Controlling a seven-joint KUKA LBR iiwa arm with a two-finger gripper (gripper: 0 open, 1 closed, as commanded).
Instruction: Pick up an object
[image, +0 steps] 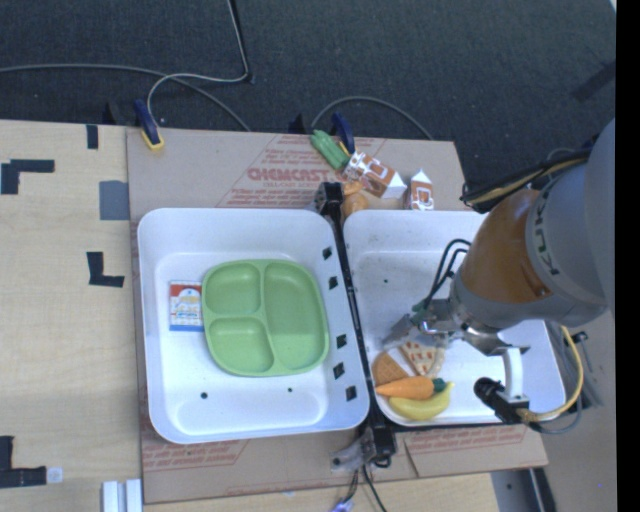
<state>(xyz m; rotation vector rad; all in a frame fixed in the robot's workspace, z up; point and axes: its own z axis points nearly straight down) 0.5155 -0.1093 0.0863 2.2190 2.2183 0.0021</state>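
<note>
The arm's gripper (425, 328) hangs low in the right bin (385, 250), right above a waffle (420, 357); I cannot tell how its fingers stand. At the bin's 7 o'clock corner the waffle, a bun (388, 368), a carrot (408, 387) and a banana (420, 405) huddle touching. The left bin (160, 235) holds a green divided plate (267, 317) with a small card (185, 305) at its 9 o'clock, and the cardboard (240, 165) on the desk reads "CHEMCAST".

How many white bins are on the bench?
2. The left bin holds a green divided plate and a small card; the right bin holds toy food near its front.
</note>
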